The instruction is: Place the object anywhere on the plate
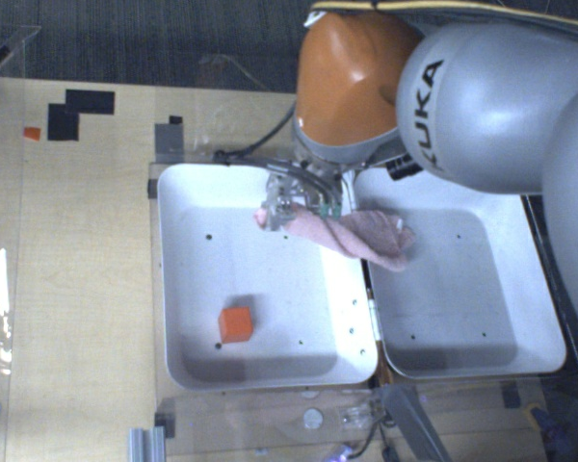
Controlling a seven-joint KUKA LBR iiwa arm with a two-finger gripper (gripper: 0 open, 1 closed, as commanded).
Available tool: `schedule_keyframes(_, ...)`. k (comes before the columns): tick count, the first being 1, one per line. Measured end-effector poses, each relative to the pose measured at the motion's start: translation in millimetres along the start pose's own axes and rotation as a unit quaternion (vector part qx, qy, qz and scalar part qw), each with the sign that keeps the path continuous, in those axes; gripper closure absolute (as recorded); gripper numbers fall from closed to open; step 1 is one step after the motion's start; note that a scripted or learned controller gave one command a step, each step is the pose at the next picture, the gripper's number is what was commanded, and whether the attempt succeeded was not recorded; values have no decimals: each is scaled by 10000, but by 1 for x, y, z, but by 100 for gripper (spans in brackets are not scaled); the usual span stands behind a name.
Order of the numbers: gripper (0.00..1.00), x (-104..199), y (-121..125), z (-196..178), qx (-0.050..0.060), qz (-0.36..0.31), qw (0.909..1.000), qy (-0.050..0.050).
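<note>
A limp pink cloth, soft and crumpled (356, 235), hangs in the middle of the frame, draped across the seam where the two bins meet. Its upper left end is bunched up under the metal two-finger gripper (291, 210), whose fingers are pinched on that end; the rest of the cloth trails down and to the right, with its far end over the left edge of the right bin. Whether the trailing end touches the bin floor cannot be told.

The gripper sits just below the large orange band of the arm (352, 65), which fills the upper centre of the frame, and the grey arm body marked KUKA (501, 94) spreads across the upper right.

The left shallow white bin (188, 354) occupies the centre-left of the frame. On its floor, toward the lower left, lies a small orange-red block (236, 324), well apart from the cloth and the gripper. The right shallow white bin (482, 345) lies at the centre-right, touching the left bin along their shared side.

Both bins rest on a pale wooden bench (77, 287). In the upper left of the frame the bench carries black rectangular marks (77, 112) and a tiny orange square (32, 134) beside them.
</note>
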State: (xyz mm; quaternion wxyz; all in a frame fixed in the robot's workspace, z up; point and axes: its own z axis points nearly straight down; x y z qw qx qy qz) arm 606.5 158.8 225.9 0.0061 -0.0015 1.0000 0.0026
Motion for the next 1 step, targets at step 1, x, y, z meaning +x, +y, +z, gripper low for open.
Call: schedule_keyframes(1,0,0,0,0,-1,1,10000,-1)
